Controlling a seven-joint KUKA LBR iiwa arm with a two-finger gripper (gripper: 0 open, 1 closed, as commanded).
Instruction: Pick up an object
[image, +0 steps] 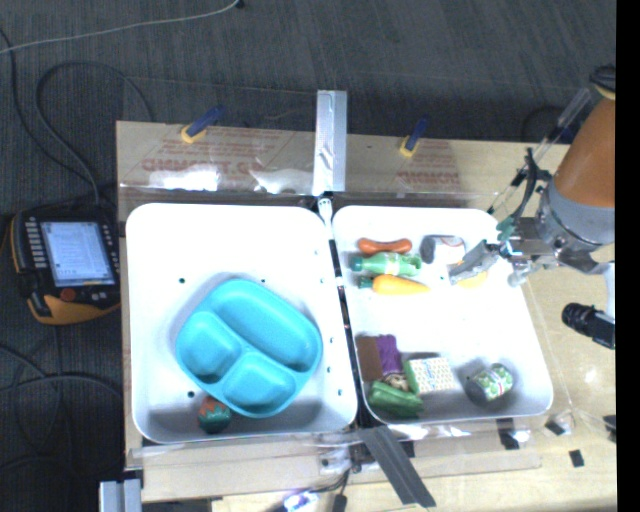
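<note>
Claw-wise, the gripper (476, 262) sits low over the upper right corner of the right bin (520, 330), angled in from the grey arm (585, 205) with its orange band. Honestly can't tell how wide it is, the tip is just a small greyish blur at this size. Something yellow (478, 279) pokes out just under the tip, but whether it's touching that or gripping anything can't be made out.

Moving outward along the bin's top row: a small grey-and-white object (440, 246) just left of the claw, then a little stack near the divider, with an orange-red piece (385, 245) on top, a green bottle-like toy (388, 264) below it and a yellow-orange item (399, 286) under that.

Bottom row of the same bin has a brown block (369, 355) with a purple bit (388, 352) next to it, a green veggie shape (392, 400), a small speckled white box (430, 374) and a green-and-white wrapped thing (489, 382). Print on those is too small to read.

Over in the left bin (160, 260) there's a blue divided plate (249, 346) sitting tilted, plus a small red-and-green toy (212, 413) at its lower edge.

Off the bench on the far left lies a control pendant (65, 262), screen lit but unreadable.
</note>
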